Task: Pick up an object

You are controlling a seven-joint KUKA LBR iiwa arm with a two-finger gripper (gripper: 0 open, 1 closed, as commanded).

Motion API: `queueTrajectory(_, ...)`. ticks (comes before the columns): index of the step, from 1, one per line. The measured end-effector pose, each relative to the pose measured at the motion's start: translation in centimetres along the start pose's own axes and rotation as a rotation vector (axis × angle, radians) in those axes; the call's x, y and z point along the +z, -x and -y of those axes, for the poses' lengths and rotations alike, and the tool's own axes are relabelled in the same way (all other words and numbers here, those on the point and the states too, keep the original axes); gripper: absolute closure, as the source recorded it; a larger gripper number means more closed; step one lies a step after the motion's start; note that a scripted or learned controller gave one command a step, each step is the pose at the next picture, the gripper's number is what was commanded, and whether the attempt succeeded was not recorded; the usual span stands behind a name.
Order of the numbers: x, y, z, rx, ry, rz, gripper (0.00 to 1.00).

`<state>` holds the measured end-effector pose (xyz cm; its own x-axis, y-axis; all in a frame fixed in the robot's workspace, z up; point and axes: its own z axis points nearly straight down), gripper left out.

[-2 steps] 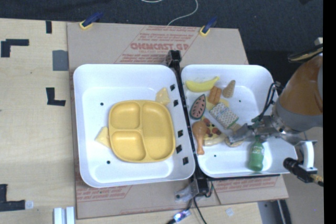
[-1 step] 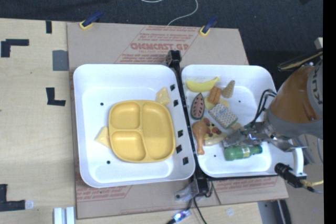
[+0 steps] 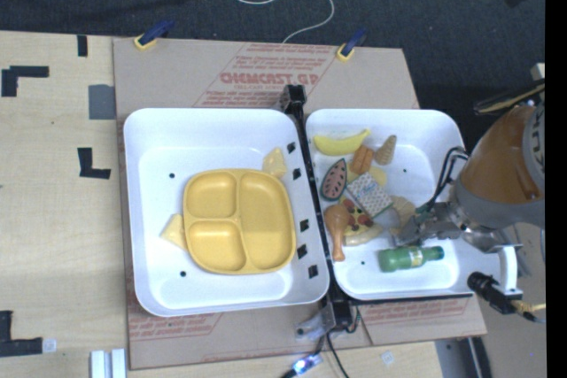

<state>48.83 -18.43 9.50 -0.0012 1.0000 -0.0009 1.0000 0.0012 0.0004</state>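
Even, bright overhead light; soft shadows, slightly blurry throughout.

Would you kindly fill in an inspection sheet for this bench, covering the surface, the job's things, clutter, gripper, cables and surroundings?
Surface: cardboard sheet on a wooden bench, bearing the left bin and right bin.
Job's things: right bin holds a banana, watermelon slice, green bottle and other toy food.
Clutter: yellow divided plate in the left bin.
Gripper: gripper low in the right bin above the green bottle; finger state unclear.
Cables: white cable on the dark floor.
Surroundings: two clamps on the cardboard's far edge.
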Motion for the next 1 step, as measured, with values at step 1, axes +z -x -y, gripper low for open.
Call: queueTrajectory(1, -5.43, 0.52, 0.83, 0.001, 0.0, -0.001, 1.0)
